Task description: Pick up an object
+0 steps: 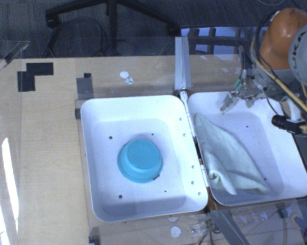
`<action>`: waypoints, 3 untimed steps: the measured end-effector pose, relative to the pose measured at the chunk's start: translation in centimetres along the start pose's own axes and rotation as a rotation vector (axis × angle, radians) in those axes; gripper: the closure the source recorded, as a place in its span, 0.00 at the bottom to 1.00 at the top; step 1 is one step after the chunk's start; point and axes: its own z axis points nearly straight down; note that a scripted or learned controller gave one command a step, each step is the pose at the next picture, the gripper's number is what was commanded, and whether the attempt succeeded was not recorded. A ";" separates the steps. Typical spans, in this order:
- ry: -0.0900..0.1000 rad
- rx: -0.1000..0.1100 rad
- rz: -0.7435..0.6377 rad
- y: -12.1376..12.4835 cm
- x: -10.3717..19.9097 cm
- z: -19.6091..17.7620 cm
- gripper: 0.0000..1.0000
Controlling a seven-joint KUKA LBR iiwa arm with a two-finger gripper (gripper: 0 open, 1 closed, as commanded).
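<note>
A light blue round bowl [140, 160] sits upside down near the middle of the left bin [104, 202]. A pale crumpled cloth [229, 155] lies along the left side of the right bin [285, 185], reaching down to its front. My gripper [235, 100] hangs over the back edge of the right bin, up and to the right of the cloth. Its fingers [226, 104] are spread apart with nothing between them. The grey arm with its orange band [284, 35] comes in from the upper right.
A metal divider post [181, 59] stands behind the seam between the two bins. Cables [293, 119] hang off the wrist over the right bin's right side. The wooden bench [39, 154] stretches to the left.
</note>
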 end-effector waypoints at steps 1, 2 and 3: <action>-0.003 0.006 -0.302 1.6 0.9 5.1 0.00; -0.020 -0.009 -0.303 1.9 0.6 3.9 1.00; -0.002 -0.004 -0.585 2.0 2.6 6.4 1.00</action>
